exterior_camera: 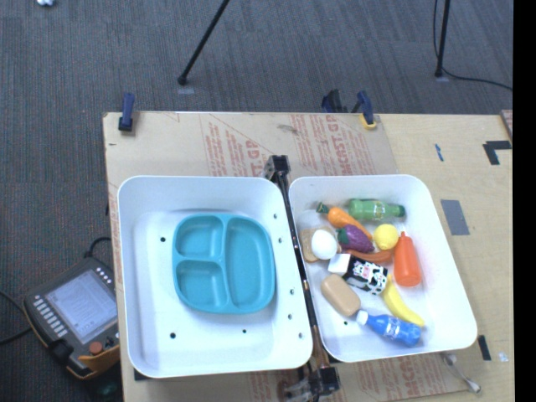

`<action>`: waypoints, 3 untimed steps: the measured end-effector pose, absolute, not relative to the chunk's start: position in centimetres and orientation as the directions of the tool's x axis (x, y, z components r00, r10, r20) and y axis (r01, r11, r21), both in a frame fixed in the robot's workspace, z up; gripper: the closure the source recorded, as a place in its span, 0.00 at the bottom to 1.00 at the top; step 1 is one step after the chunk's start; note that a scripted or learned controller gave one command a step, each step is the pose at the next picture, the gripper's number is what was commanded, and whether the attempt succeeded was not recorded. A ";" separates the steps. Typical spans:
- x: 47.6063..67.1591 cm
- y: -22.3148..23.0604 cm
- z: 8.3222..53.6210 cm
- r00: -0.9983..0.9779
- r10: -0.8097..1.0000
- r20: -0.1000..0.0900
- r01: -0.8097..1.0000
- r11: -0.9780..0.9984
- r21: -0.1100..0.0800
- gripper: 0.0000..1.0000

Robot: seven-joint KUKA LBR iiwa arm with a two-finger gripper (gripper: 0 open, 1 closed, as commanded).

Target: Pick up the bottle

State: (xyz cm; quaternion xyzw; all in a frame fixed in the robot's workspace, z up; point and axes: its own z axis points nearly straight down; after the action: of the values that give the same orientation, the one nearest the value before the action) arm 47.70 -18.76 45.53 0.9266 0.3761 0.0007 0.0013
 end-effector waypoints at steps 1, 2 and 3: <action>47.7 -19.4 45.5 0.916 0.400 0.001 0.400 -0.916 0.002 1.00; 47.7 -20.6 46.4 0.976 0.217 0.002 0.217 -0.976 0.002 1.00; 47.7 -19.6 45.1 0.978 0.211 0.000 0.211 -0.978 0.000 1.00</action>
State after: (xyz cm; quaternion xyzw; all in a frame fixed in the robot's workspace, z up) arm 47.65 -19.58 45.07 0.9944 0.1059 -0.0002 0.0000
